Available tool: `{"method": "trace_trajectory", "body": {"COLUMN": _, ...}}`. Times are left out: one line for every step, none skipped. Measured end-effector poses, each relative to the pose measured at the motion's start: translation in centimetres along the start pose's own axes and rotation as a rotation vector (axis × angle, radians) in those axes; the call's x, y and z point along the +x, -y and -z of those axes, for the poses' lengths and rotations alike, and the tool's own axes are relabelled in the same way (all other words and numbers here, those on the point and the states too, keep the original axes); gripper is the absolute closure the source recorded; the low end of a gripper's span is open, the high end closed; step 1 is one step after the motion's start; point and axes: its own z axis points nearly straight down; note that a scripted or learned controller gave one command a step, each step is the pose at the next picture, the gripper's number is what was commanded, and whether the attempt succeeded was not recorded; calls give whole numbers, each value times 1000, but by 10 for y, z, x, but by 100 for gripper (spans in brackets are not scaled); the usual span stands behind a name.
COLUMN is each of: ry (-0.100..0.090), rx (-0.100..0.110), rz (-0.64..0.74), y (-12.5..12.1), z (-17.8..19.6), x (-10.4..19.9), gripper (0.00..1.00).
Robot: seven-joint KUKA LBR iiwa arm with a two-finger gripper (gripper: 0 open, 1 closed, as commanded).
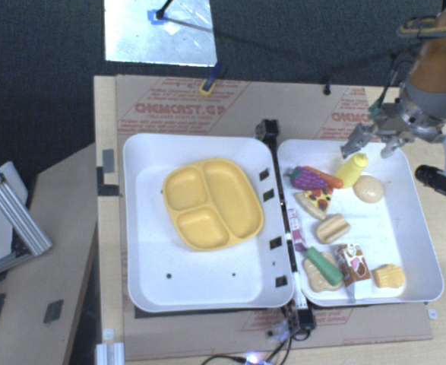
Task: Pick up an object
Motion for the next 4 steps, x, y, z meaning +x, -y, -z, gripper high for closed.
{"method": "trace_trajectory", "body": {"ry": 2, "rx": -12, "rz": 2, "y": -2, "z": 7, "x": 0, "gripper": 0}}
{"method": "trace_trajectory", "body": {"ry": 1, "rx": -7, "rz": 0, "y": -1, "z": -53, "x": -6, "gripper": 0}}
{"method": "trace_trajectory", "body": {"ry": 1, "rx": -7, "rz": 4, "y": -5, "z": -107, "x": 4, "gripper": 0}}
{"method": "trace_trajectory", "body": {"ry": 2, "rx": -9, "rz": 4, "y": -6, "z": -141, "x": 4, "gripper": 0}}
